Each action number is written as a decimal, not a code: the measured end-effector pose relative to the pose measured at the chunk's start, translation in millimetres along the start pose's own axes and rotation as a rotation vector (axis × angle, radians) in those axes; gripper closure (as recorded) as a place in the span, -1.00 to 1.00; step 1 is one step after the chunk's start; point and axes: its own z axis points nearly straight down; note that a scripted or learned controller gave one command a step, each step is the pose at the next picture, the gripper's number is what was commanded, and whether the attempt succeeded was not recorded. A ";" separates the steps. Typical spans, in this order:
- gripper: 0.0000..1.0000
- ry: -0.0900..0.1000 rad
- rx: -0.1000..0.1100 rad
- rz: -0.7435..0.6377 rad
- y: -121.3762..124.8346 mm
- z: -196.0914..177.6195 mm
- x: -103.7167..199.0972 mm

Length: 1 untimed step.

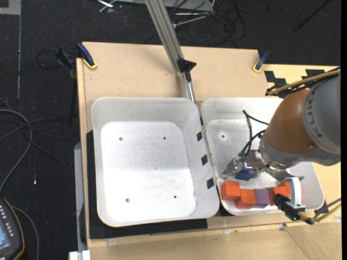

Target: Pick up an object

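The arm (303, 126) reaches in from the right over the right-hand bin (227, 118), its orange band sitting above the wrist. The tool (242, 169) hangs low inside that bin, near its middle and toward the front, pointing left and down. Whether the tool is released or clenched cannot be told; the metal parts at its tip blur together, with a small blue piece (245, 173) showing right at the tip, and nothing can be made out as gripped.

The objects lie packed along the front wall of the right bin. An orange block (232, 190) sits just below and slightly left of the tool's tip, close beside it but not clearly touching. Next to it on the right lies a second orange block (248, 197), then a purple block (262, 197), and further right another orange piece (282, 189), which lies under the wrist.

The left-hand bin (143, 161) sits beside it on the bench (135, 69), well apart from the tool.
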 end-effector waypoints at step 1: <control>1.00 -0.003 -0.007 0.002 2.9 -12.0 -2.3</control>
